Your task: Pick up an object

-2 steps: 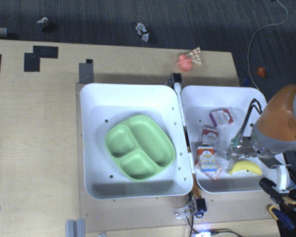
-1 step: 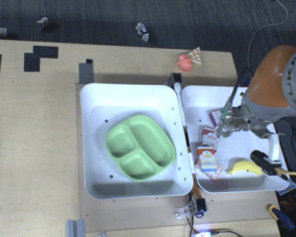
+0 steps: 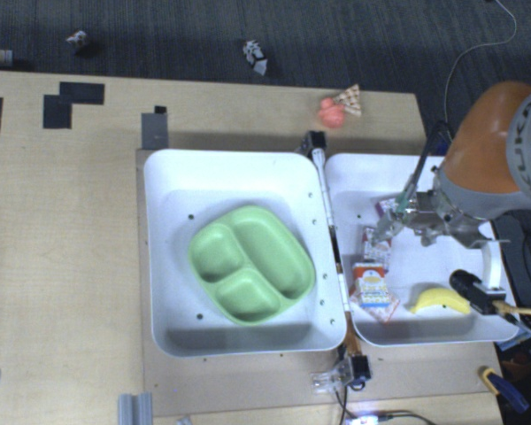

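Note:
The right bin (image 3: 442, 175) holds a small red and white carton (image 3: 373, 288) near its front left. A yellow banana (image 3: 440, 302) lies by the front wall. A small packet-like item (image 3: 373, 242) sits just behind the carton. My gripper (image 3: 392, 220) hangs low over the left half of this bin, right beside that small item and behind the carton. The grey arm with its orange band (image 3: 487, 149) reaches in from the right. Nothing shows as held.
The left bin (image 3: 173, 237) holds a green divided plate (image 3: 250, 261). A pink ball with a pale feathered piece (image 3: 338, 110) lies on the bench behind the bins. The ridge between the bins (image 3: 329, 228) runs close to the gripper's left.

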Motion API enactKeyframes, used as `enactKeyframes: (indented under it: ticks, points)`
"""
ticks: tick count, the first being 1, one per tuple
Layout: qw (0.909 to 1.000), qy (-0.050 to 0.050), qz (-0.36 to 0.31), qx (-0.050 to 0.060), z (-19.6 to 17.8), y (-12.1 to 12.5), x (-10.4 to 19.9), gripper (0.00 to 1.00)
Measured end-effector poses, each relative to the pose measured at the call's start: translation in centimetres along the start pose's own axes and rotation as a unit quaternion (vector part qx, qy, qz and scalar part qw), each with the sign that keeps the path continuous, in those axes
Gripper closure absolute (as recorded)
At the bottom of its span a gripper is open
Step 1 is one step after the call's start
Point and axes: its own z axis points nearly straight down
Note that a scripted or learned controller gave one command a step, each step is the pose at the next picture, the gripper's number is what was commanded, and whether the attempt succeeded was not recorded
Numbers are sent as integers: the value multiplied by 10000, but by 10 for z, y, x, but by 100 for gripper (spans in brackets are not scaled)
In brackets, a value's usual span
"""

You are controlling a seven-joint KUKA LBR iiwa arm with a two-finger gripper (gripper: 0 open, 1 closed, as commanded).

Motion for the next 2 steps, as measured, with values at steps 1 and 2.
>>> enactKeyframes:
  ticks: [1, 2]
  points:
    - [10000, -3, 9, -26, 98, -16, -12, 0]
    - [10000, -11, 2, -58, 86, -14, -12, 100]
